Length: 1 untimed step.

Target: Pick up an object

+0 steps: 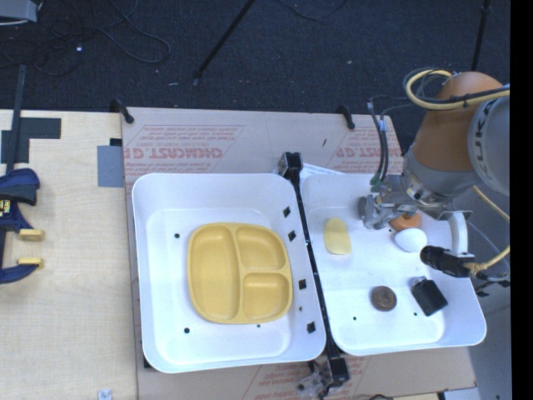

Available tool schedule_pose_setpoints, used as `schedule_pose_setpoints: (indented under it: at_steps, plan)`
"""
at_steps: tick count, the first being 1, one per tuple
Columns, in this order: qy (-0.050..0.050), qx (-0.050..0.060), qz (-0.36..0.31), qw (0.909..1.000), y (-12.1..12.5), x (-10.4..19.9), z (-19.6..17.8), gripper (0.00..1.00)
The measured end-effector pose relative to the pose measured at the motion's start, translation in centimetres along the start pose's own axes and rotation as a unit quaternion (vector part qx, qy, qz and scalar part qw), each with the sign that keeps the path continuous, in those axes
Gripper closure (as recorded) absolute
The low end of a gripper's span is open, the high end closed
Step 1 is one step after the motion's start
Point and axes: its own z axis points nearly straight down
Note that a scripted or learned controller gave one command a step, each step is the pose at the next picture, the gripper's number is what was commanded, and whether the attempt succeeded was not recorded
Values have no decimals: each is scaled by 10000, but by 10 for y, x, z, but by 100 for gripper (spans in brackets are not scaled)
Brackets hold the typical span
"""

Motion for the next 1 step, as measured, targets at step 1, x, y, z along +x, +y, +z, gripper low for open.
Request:
schedule_pose_setpoints:
  at_steps: [1]
  plan:
    - [2, 1, 2, 10000, 3, -8, -43, 100]
